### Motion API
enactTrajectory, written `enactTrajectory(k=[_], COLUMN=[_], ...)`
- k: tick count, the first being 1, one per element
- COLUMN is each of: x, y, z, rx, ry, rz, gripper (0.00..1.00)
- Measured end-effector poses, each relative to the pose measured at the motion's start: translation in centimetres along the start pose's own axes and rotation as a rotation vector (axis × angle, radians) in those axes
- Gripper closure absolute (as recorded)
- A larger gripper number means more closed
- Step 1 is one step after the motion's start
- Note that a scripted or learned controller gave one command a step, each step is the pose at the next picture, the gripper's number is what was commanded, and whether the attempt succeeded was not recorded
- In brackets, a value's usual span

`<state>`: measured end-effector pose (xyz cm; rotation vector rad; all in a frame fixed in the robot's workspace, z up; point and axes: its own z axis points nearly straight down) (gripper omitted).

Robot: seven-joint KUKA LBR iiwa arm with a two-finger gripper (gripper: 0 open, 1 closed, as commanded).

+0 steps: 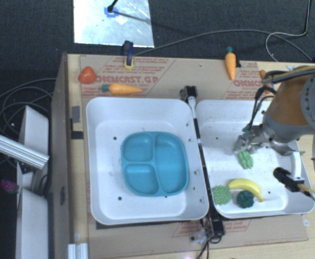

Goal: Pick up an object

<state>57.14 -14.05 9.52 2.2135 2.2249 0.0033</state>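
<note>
In the right bin (222,117), my gripper (245,145) is low over the middle of the floor, with the arm coming in from the right. A small light green ridged object (246,159) lies just under and in front of its tip, touching or nearly touching it. Along the bin's near wall lie a yellow banana (246,187), a pale green bumpy ball (220,194) and a dark teal lump (245,199).
A blue divided plate (153,163) sits in the left bin (109,144). On the cardboard behind the bins lie two orange carrots (122,89) (231,63) and a red fruit (87,75). A black divider (196,139) runs between the bins.
</note>
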Motion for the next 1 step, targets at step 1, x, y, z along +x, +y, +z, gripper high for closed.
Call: enactTrajectory(k=[1], x=[6.09], y=[-0.05], z=[-9.04], rx=[-0.001], ry=[0.001], rz=[0.001], gripper=[1.0])
